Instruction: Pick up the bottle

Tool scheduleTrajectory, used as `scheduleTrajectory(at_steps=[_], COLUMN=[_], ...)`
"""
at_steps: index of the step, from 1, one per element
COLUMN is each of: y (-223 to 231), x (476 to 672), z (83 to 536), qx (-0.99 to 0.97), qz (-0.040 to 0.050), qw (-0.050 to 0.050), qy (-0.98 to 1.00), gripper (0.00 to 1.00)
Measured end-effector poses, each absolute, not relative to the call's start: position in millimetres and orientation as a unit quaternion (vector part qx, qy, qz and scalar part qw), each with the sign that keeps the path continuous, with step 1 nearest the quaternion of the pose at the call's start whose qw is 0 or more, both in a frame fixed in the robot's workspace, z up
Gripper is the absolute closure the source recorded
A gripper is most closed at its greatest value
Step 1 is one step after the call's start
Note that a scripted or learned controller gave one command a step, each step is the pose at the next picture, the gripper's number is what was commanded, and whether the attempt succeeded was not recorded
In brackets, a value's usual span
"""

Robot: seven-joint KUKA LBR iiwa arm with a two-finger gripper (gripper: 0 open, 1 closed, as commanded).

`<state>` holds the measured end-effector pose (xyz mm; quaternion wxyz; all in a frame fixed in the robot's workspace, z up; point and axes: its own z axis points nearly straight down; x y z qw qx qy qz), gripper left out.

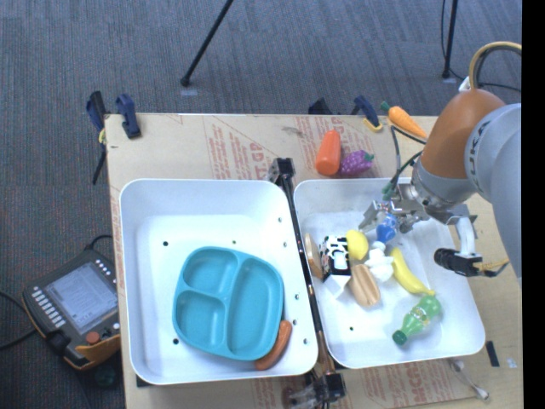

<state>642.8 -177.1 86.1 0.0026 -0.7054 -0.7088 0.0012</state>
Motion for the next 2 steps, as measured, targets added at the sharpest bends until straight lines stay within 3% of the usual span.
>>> scheduleTrajectory(at_steps=[1,2], y=[-177,-108], x=[643.7,645.0], z=[97,197], qx=[-0.705,-0.726], qz=[0.0010,-0.0008], qw=[0.002,0.000], qy=[-0.710,-0.687], gripper=[1.00,1.00])
